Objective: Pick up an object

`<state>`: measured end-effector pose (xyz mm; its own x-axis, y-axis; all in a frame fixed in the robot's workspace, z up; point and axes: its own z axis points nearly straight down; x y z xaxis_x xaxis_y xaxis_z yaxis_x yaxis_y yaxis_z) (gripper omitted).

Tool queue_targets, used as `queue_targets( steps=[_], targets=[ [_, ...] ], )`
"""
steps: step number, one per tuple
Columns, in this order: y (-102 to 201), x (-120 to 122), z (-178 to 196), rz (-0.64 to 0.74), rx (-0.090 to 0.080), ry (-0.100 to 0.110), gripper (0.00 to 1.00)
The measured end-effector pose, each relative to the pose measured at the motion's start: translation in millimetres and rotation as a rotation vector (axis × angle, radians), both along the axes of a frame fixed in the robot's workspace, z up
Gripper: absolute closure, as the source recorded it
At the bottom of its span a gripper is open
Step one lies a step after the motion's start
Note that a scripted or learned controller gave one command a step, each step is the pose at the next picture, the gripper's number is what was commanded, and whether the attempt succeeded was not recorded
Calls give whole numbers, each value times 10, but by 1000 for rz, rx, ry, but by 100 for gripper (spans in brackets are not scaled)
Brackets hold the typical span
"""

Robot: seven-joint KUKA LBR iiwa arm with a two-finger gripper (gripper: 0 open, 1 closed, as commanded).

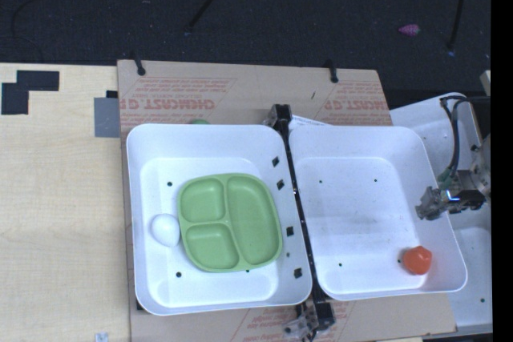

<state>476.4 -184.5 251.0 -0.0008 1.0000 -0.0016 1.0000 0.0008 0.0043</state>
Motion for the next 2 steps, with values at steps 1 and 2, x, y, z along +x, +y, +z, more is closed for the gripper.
queue_targets(
  steps=[1,2],
  targets=[
    [-6,2,167,0,2,5,100],
    [519,174,197,4,3,6,100]
  ],
)
